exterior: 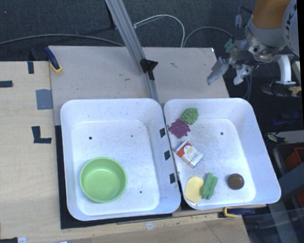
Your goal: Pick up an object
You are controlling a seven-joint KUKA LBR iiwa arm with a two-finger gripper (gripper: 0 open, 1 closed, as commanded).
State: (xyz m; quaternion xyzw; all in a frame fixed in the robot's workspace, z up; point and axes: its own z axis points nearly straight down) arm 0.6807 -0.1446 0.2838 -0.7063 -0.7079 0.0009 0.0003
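While the tool (225,72) hangs over the bench beyond the right white bin (255,137), fingers apart and holding nothing, no pick is underway. Recommended: descend squarely over the isolated small brown ball (235,181) near that bin's front right corner, avoiding crowded items.

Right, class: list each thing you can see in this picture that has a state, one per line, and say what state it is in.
Green bowl: upright, nothing in it, in the left bin.
Small carton: lying flat in the right bin.
Green bumpy ball: resting beside the purple piece.
Yellow piece: lying against the green pod.
Brown ball: resting alone.
Hand: raised above the bench, behind the right bin, holding nothing.
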